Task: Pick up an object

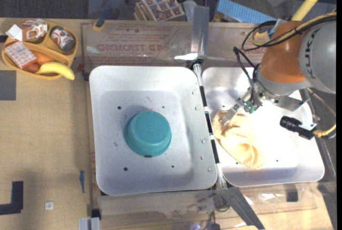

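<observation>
Nothing is being lifted yet. The gripper [241,108] is being held low in the right bin [315,170], touching the soft tan cloth [238,138] (open or shut cannot be told).

We are seeing a teal bowl [148,133] sitting in the white left bin [107,90], and a pale yellow-tan cloth [239,138] with browner folds lying in the white right bin [299,165]. The arm [299,58] is showing grey with an orange band. A yellow banana [57,69] is lying in an orange-yellow tray [10,58] on the tan bench [43,143].
</observation>
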{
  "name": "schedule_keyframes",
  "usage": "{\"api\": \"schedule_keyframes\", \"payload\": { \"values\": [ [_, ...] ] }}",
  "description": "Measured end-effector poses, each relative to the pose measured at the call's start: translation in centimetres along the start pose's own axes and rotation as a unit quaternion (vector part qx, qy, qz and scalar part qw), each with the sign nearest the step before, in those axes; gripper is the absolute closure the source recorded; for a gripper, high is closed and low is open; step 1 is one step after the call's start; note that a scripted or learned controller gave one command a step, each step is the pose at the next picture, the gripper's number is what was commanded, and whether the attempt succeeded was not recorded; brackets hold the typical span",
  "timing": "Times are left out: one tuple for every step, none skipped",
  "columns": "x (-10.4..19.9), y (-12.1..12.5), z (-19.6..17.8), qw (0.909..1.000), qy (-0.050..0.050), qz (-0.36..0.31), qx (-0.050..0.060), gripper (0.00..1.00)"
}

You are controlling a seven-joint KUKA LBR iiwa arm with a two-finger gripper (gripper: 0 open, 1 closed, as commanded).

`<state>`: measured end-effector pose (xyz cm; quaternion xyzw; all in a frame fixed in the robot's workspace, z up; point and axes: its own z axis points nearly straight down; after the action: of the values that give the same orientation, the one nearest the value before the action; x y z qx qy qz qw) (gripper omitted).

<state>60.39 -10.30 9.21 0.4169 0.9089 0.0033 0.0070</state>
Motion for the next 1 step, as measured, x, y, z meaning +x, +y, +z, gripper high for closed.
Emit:
{"api": "schedule_keyframes", "payload": {
  "values": [
    [-1.37,0.61,0.08,0.9968,0.000,0.081,0.001,0.00]
  ]
}}
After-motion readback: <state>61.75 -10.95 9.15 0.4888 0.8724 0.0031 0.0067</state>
